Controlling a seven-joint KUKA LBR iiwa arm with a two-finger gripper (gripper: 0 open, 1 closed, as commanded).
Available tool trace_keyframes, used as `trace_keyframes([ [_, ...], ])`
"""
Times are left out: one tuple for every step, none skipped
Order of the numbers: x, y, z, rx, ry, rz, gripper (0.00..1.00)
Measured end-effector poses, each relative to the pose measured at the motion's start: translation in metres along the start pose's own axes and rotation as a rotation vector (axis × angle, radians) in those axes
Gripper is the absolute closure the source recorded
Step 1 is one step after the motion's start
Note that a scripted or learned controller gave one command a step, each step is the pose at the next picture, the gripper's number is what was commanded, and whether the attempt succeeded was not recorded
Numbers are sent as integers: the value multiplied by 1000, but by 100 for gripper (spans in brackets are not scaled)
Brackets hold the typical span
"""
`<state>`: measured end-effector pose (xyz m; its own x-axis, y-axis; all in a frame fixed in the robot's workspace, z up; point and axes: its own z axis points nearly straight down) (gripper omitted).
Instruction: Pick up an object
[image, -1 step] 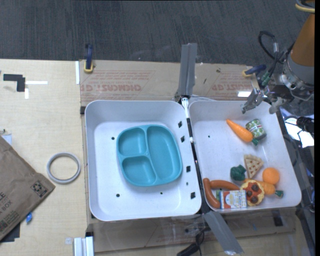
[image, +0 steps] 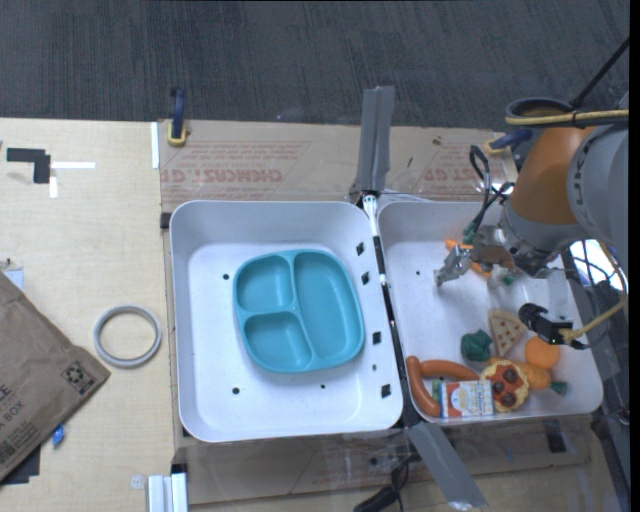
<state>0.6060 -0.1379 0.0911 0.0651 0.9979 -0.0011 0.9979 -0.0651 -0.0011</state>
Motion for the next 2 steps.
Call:
trace_keyframes([
  [-15,49,4,20,4,-194,0],
  [-52,-20,-43,-7,16,-254,0],
])
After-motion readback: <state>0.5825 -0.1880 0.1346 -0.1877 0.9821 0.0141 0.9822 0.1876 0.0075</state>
